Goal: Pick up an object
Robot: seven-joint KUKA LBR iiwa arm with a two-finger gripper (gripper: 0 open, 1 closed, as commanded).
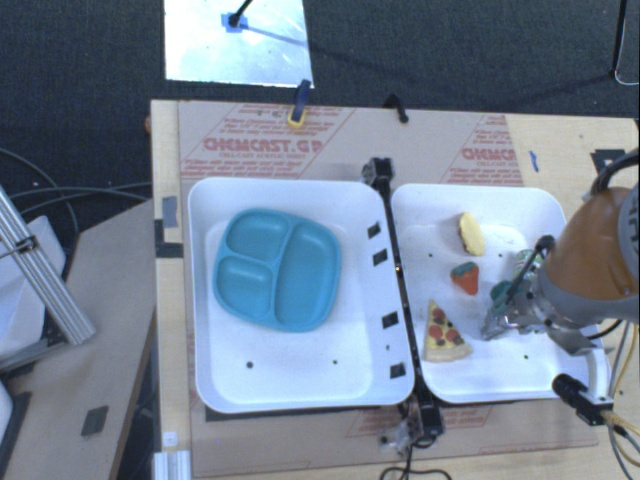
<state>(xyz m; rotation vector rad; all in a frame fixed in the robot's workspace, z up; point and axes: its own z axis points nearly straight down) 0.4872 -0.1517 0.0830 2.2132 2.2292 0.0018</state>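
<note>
In the camera view, the gripper [497,320] is hanging low over the right bin [440,213]; its opening is unreadable. A teal object [503,289] is lying just at its 12 o'clock, a strawberry [465,278] at 10, a pizza slice [444,333] at 8, and a yellow piece [471,235] near 11. A blue divided plate [277,269] is sitting in the left bin [300,388].
</note>
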